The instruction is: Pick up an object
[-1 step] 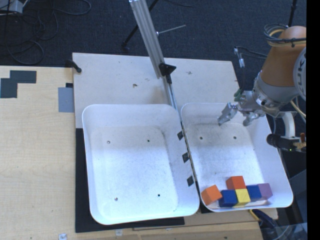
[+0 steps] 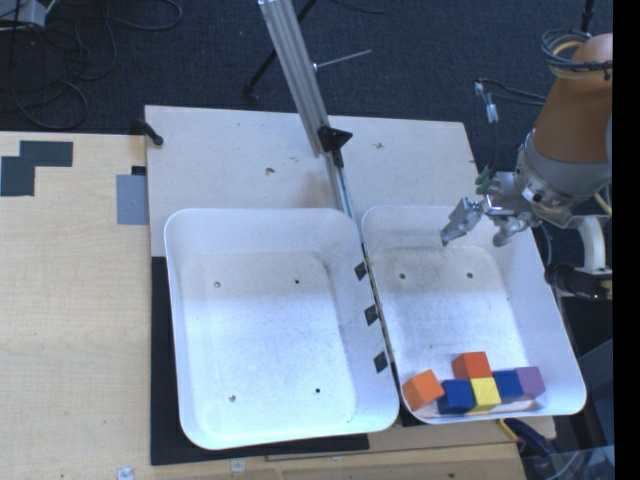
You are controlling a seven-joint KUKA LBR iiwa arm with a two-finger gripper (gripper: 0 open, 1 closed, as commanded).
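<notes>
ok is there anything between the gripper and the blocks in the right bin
Nothing visible does. The gripper hangs over the far end of the right bin, the blocks sit bunched at its near end, and bare bin floor lies between them.

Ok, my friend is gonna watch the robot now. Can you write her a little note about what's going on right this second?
Gripper: up above the far end of the right bin, fingers open, nothing between them.
Blocks: all bunched in the near corner of the right bin: orange block, red block, two blue blocks, yellow block, purple block.
Left bin: no blocks in it.
Done: nothing picked up yet.
Left: bring the gripper to the blocks, grab one and lift it.
</notes>
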